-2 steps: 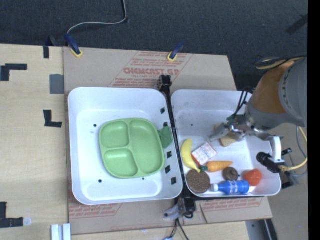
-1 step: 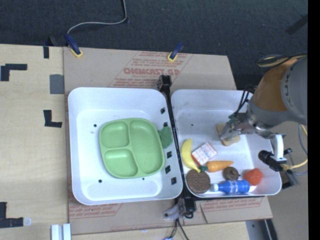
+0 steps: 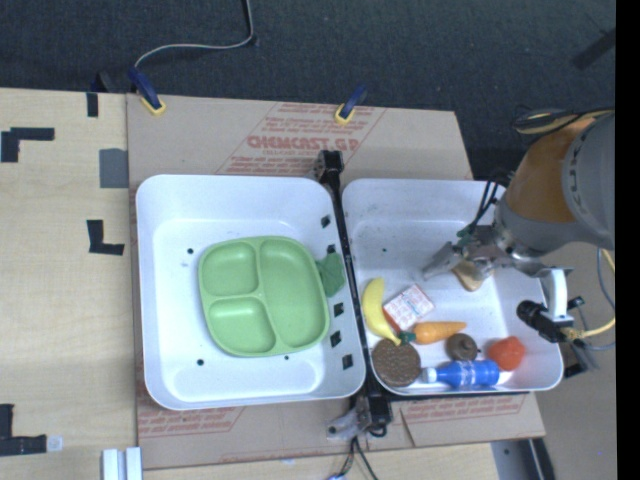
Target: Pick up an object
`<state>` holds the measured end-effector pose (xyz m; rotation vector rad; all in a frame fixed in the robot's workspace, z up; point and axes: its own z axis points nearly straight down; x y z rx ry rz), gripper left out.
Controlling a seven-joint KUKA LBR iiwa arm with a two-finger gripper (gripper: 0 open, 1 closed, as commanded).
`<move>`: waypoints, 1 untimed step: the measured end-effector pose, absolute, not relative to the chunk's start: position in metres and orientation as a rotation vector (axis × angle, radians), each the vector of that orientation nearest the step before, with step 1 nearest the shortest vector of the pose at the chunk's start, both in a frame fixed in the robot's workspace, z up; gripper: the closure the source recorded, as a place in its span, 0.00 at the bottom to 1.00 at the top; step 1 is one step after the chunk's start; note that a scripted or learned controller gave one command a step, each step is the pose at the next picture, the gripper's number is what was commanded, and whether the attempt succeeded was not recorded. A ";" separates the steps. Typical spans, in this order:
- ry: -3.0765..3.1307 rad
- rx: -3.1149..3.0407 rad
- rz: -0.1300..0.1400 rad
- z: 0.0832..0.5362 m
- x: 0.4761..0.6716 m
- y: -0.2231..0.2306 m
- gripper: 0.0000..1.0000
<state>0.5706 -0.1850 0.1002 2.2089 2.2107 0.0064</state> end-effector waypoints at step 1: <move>2.221 2.214 0.007 0.089 0.616 -0.211 0.00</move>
